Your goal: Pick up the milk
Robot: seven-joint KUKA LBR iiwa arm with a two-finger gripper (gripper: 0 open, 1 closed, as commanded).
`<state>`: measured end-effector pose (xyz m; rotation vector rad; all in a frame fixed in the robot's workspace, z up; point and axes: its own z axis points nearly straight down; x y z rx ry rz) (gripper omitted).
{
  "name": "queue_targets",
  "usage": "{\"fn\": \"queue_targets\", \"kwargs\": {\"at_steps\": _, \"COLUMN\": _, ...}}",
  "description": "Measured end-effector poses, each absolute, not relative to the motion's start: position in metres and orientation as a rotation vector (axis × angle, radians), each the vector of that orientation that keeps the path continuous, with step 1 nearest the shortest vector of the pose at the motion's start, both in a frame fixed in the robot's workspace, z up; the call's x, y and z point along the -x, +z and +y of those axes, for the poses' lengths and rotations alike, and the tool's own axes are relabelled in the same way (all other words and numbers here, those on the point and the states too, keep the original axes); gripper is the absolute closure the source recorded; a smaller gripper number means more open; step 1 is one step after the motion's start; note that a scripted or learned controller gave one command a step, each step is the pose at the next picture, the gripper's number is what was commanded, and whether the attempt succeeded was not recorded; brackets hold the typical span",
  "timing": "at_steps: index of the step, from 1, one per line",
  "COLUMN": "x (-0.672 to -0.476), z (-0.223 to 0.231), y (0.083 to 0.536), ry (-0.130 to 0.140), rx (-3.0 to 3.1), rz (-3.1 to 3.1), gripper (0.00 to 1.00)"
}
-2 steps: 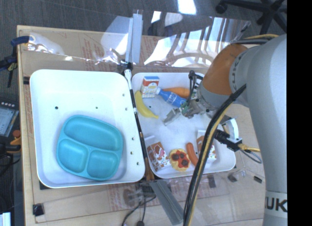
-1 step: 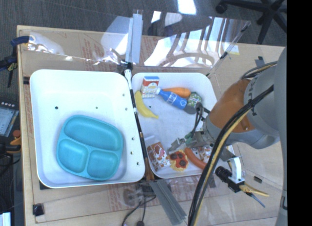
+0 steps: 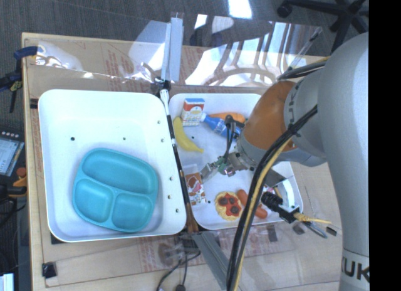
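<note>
Two white bins sat side by side on the worktop [image 3: 88,70]. Nearest, the left bin [image 3: 56,114] held a blue divided tray [image 3: 116,189], while the right bin [image 3: 250,105] held a pizza toy [image 3: 229,204] and a small carton [image 3: 195,189]. The gripper [image 3: 216,167] hung mid-bin; how far apart its fingers stood could not be told. Beyond lay a banana [image 3: 185,136], then the milk [image 3: 193,111] by the far wall.

Gripper [image 3: 216,168] hangs low in the right bin [image 3: 276,98]; milk [image 3: 193,111] stands beside the banana [image 3: 184,136].
</note>
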<state>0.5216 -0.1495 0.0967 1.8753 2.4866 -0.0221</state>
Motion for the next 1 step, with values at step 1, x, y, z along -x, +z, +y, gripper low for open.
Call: {"fn": "queue_targets", "kwargs": {"at_steps": 1, "x": -0.5083, "z": -0.1419, "y": 0.1052, "ry": -0.033, "rx": -1.531, "rz": 2.686, "gripper": 0.0}}
